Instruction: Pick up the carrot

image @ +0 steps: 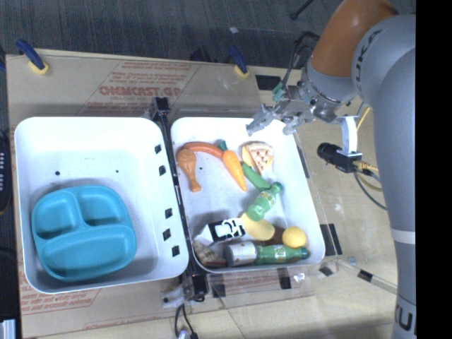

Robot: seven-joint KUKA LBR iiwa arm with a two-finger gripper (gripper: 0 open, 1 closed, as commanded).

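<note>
Crowding is the risk: the carrot [234,169] lies in the right bin [305,189] wedged between a drumstick [189,162] and a pizza slice [258,157] (nearly touching), so the spread, empty claw [272,121] above the bin's far rim could nip a neighbour.

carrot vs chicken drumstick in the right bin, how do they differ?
The carrot is bright orange with a green top; the chicken drumstick is duller brown-orange. The carrot tapers to a point; the drumstick is bulbous with a knobbed bone end. The carrot slants diagonally; the drumstick lies nearer the bin divider. Both lie flat, ungripped.
</note>
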